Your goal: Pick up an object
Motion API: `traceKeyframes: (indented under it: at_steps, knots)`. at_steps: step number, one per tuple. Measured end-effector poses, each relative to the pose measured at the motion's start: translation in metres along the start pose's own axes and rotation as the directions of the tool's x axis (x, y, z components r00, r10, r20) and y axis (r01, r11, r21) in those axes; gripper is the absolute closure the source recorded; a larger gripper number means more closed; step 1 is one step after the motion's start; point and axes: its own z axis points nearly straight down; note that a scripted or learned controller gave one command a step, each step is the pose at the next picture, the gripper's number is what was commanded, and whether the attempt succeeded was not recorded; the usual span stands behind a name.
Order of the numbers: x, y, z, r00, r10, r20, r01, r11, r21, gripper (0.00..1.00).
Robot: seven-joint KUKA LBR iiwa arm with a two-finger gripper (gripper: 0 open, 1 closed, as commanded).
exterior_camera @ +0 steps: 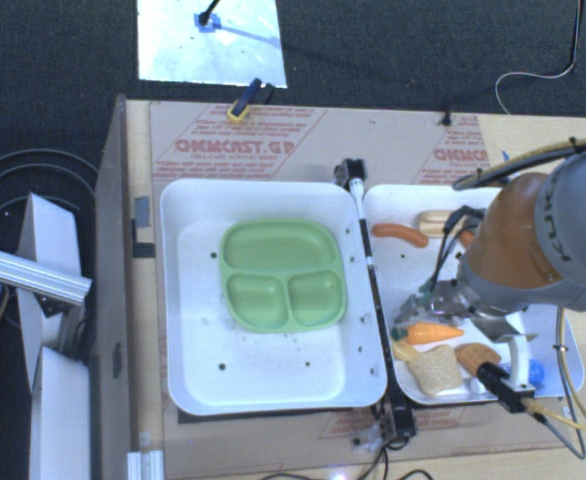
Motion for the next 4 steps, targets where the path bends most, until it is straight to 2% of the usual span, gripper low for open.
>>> traceKeyframes:
  at_steps: [1,2,3,4]
  knots:
    - [0.0,0.002,-0.011,1.0,-0.001,0.0,0.001,1.0,-0.005,1.0]
    - [0.0,0.002,-0.011,1.0,-0.001,0.0,0.001,1.0,-0.005,0.0]
    - [-0.004,0.06,0.0,1.0,-0.002,0.001,0.002,1.0,-0.002,0.0]
    - [-0.004,0.102,-0.001,1.0,-0.003,0.001,0.004,1.0,-0.003,0.0]
